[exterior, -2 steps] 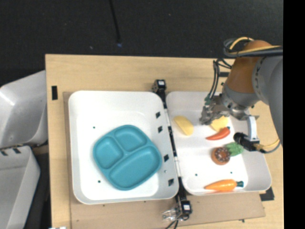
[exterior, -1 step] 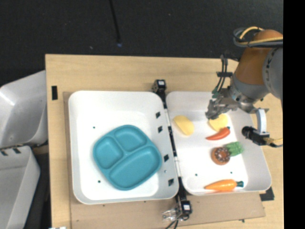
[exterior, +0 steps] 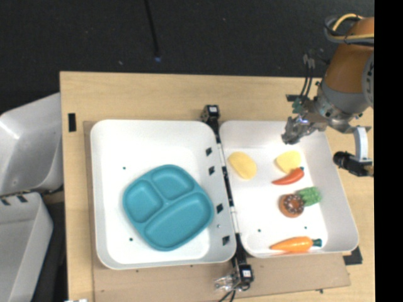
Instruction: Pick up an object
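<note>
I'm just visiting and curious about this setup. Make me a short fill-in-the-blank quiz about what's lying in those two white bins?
1. The blue divided plate lies in the ____ bin.
2. The carrot sits nearest the right bin's ____ edge.
3. The red pepper lies just below a ____ piece of food.
4. The gripper hangs over the ____ bin's far edge.

Answers: left; near; yellow; right

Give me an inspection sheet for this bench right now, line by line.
Surface: wooden bench bearing left bin and right bin.
Job's things: in the right bin, two yellow pieces, red pepper, donut, green piece, carrot.
Clutter: blue divided plate in the left bin.
Gripper: gripper over the right bin's far edge, above the items.
Cables: dark cables along the arm.
Surroundings: white casing at left.
</note>
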